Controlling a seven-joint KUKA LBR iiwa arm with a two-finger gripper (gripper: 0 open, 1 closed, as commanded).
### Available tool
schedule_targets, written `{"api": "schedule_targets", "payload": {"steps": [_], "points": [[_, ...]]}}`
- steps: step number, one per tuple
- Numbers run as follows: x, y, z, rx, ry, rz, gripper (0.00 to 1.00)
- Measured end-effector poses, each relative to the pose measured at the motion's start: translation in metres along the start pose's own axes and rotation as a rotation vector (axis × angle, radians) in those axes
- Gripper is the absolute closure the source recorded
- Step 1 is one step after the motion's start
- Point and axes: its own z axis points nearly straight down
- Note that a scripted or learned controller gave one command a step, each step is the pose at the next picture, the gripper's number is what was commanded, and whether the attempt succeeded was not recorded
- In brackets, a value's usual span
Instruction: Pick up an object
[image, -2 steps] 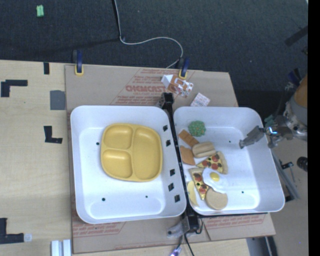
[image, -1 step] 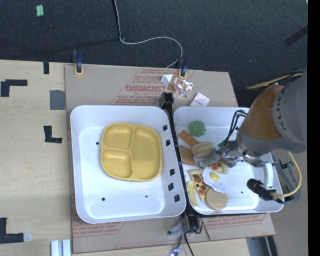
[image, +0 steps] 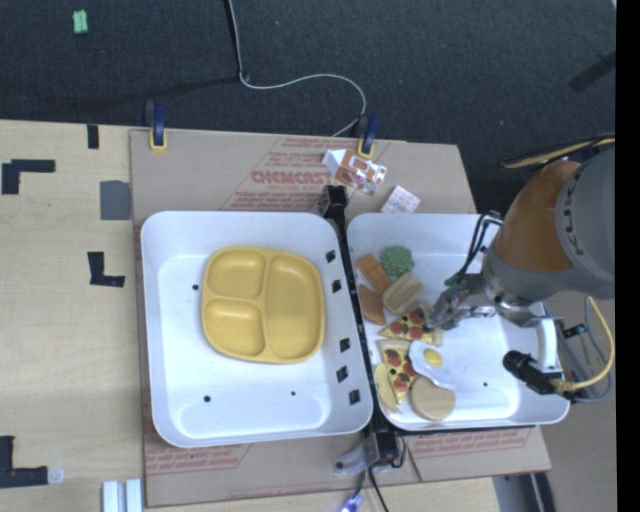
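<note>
Gripper (image: 437, 318) low over toy food pile by right bin's (image: 500, 410) left wall, finger state can't tell; pizza slice (image: 408, 326) prob light, stiff, flat — grip across edges.

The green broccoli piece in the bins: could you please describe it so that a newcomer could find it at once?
Look at the right-hand white bin, where a heap of toy food lies along its left side. At the top of that heap, nearest the bin's far edge, sits the broccoli piece. It is the only green, bumpy item; its neighbours are tan, orange or yellow.
</note>
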Motion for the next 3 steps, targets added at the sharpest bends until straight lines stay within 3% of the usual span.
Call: {"api": "schedule_targets", "payload": {"steps": [1,2,3], "points": [[0.0,-0.001,0.001,0.002,0.0,0.0,0.0],[0.037,0.105,0.018,-0.007,-0.002,-0.004,0.0],[0.03,0.124,0.019,0.005,0.0,-0.002,0.0]]}}
